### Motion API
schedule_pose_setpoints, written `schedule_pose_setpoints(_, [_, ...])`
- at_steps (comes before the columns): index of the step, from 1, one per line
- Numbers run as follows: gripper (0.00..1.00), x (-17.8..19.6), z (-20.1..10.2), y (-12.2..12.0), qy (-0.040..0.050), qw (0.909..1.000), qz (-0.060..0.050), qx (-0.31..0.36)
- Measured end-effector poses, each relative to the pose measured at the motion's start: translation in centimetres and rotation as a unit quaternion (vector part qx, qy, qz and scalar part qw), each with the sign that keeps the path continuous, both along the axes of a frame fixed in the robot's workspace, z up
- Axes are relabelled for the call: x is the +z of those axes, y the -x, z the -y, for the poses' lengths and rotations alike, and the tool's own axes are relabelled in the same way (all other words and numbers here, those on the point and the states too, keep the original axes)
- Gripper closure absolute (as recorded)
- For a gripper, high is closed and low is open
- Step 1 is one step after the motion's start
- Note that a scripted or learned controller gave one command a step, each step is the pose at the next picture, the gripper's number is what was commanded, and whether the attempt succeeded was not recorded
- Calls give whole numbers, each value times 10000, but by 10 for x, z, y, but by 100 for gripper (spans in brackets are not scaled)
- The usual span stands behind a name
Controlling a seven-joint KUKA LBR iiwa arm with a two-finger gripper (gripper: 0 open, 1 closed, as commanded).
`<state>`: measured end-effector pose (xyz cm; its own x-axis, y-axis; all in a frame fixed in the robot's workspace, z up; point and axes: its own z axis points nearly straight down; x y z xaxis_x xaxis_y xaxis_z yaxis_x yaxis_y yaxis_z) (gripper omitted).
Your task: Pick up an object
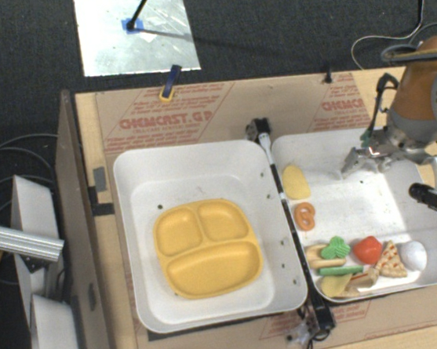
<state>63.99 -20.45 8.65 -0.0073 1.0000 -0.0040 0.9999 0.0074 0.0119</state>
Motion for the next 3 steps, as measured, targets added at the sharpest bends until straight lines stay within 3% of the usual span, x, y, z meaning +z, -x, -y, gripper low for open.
schedule_pose_setpoints(1, [0,-3,3,82,-26,9999,-84,-49])
schedule_pose_setpoints(2, [100,9,2,77,-14,10000,-37,-27])
schedule_pose_setpoints(3, [0,9,2,77,-15,10000,-40,-26])
